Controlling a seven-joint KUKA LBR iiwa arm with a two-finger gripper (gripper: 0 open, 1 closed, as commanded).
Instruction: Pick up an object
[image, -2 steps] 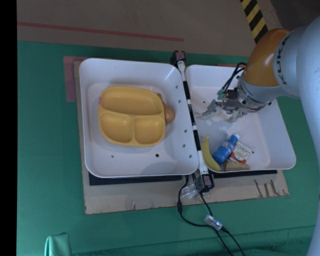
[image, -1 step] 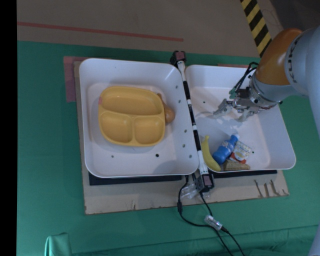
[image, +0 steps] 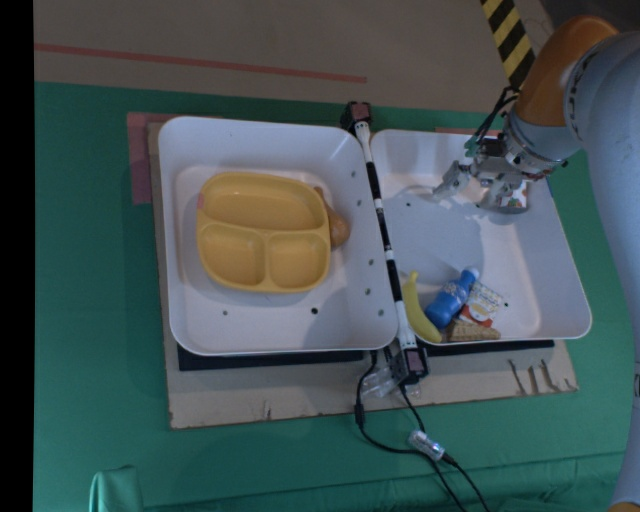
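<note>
In the right bin, near its front left corner, lies a cluster of objects. It holds a yellow banana, a blue bottle with a white cap, a small white and red packet and a tan waffle-like piece. My gripper hangs over the far part of that bin, well behind the cluster. It is open, its fingers spread, with nothing between them.
The left bin holds a yellow divided plate with a small brown round object at its right edge. A black and white divider bar runs between the bins. Cables trail off the bench front.
</note>
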